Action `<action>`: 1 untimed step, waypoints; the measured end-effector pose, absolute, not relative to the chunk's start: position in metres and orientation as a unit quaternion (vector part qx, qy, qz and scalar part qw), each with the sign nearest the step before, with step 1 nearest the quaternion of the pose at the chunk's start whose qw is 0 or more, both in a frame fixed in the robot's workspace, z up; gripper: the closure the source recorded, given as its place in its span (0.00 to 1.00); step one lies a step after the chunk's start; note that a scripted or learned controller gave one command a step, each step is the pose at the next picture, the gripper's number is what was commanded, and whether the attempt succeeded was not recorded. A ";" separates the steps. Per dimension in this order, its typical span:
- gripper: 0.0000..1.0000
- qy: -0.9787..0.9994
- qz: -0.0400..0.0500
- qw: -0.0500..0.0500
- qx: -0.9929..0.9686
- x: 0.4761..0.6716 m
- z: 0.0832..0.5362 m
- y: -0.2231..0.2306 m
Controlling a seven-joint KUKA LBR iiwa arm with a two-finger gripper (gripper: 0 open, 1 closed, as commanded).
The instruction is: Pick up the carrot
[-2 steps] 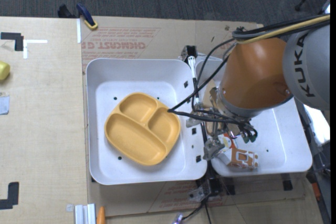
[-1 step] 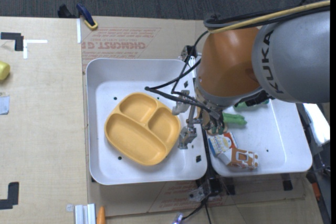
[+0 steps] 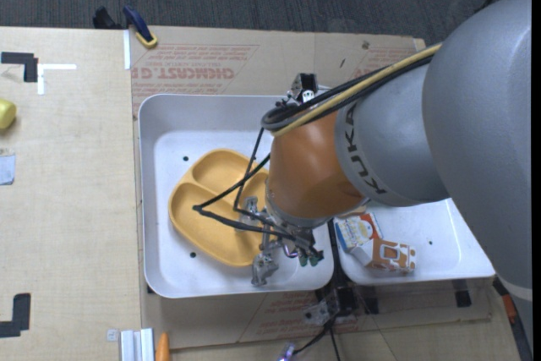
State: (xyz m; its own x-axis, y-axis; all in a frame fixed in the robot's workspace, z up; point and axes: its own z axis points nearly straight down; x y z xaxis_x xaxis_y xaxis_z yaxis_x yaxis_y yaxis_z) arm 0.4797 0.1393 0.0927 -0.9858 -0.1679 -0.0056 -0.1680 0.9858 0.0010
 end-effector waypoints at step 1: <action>0.00 1.000 -0.001 -0.002 0.006 0.504 0.092 0.178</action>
